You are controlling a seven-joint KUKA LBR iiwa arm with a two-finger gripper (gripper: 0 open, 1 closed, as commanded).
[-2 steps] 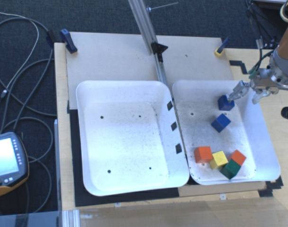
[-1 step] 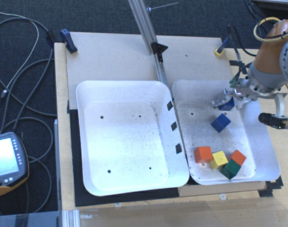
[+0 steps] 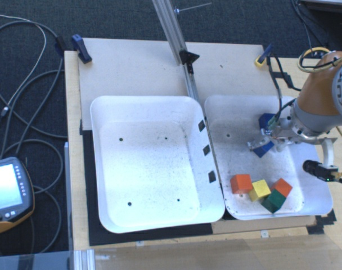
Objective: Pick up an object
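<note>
The arm [image 3: 323,100] was cut off by the right edge of the view, so that its base could not be seen. The gripper [image 3: 265,141] was too small and blurred for its fingers to be told apart. The right bin's [image 3: 233,117] right rim was partly hidden by the arm. A handheld screen [image 3: 8,193] was cut off at the left edge.

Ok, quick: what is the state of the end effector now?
End effector: over the right bin; open or shut cannot be told.
</note>
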